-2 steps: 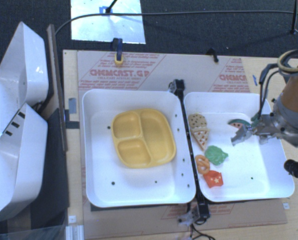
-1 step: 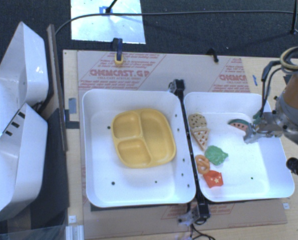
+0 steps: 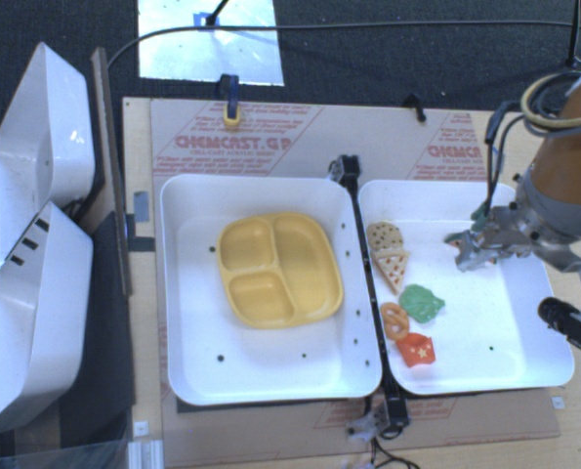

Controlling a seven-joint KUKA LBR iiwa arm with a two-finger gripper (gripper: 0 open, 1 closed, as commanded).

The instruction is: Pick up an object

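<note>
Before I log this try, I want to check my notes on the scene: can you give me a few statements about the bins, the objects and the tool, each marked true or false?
1. The yellow tray lies in the left bin. True.
2. The tray has three compartments. True.
3. The green piece lies in the left bin. False: it lies in the right bin, near its left wall.
4. The tool is over the left bin. False: it is over the right bin, toward its upper right part.
5. The red piece lies below the green piece in the view. True.
6. The tool holds the pretzel. False: the pretzel lies on the bin floor, apart from the tool.
</note>
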